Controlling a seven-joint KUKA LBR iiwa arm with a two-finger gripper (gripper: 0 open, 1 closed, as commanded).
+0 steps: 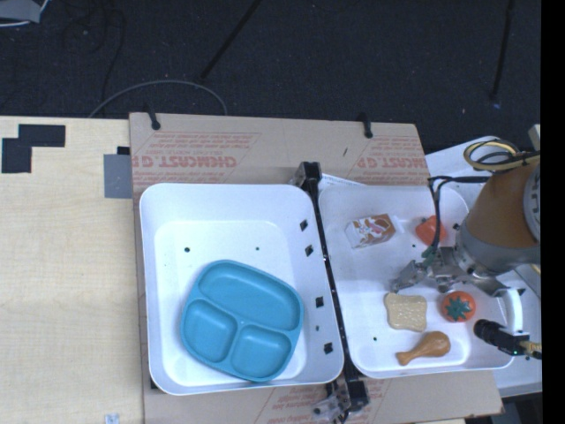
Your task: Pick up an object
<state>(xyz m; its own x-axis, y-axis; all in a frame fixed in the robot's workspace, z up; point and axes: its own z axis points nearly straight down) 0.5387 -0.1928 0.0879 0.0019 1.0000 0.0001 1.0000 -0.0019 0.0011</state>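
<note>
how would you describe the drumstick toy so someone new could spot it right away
Look in the right-hand white bin, the one without the blue divided tray. Along its near edge lies the drumstick, just below the toast slice. It is the golden-brown piece with a rounded end tapering to a thin handle; the neighbours are a flat square and a round tomato.

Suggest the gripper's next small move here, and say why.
Probably a short descent toward the toast slice. The gripper sits in the right bin just above that slice, nothing shows between its fingers, and the tomato and drumstick lie further off.
</note>
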